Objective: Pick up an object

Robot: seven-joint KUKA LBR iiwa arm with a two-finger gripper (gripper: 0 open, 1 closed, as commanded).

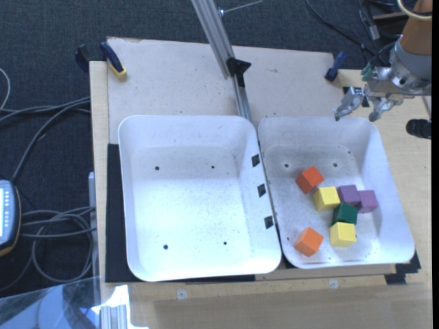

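Several small blocks lie in the right bin [370, 149]: an orange block [310, 179], a yellow block [326, 197], a purple block [349, 194], a lighter purple block [368, 200], a green block [345, 214], a second yellow block [343, 234] and a second orange block [309, 241]. My gripper [358, 110] hangs above the bin's far right rim, well away from the blocks. Its two fingers are spread apart with nothing between them.
The left bin [137, 142] sits beside the right one, with a row of black clips [261, 190] along the shared edge. A slanted metal rail [218, 33] rises at the back. Blue clamps [112, 58] hold the board corners. Cables lie on the floor at the left.
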